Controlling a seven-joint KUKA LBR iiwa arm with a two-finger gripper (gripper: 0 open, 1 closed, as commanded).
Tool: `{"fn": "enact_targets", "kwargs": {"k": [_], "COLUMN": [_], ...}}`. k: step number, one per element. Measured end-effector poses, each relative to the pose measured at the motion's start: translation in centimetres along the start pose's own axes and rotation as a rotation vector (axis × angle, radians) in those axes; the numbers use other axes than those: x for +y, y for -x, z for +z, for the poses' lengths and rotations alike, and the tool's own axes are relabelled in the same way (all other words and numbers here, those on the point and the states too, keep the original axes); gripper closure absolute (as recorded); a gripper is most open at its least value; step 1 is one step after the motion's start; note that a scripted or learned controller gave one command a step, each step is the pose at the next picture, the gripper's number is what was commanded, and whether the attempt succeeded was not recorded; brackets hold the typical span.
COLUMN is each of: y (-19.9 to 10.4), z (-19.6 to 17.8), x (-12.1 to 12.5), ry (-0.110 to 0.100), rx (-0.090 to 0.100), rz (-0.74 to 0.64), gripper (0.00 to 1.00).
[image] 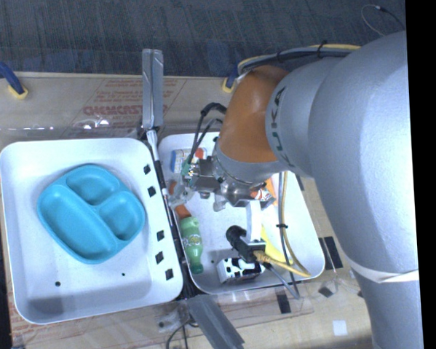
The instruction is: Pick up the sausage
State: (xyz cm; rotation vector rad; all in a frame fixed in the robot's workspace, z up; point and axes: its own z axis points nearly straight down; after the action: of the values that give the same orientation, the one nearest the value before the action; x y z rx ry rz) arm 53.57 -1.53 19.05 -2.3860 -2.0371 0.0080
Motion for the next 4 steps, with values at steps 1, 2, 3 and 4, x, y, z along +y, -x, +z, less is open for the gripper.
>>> {"fn": "enact_targets", "kwargs": {"k": [1, 2, 3, 4], "y": [9.4, 7.3, 7.3, 6.7], "z": [2.9, 10.0, 9.8, 10.0], "x": [2.7, 4.2, 8.7, 12.7], "ry": [0.003, -0.002, 0.002, -0.013], "rx": [0.0, 0.003, 0.003, -0.003], "rz": [-0.041, 0.161, 0.517, 0.808], "gripper": [0.0, 0.0, 0.0, 0.0]}}
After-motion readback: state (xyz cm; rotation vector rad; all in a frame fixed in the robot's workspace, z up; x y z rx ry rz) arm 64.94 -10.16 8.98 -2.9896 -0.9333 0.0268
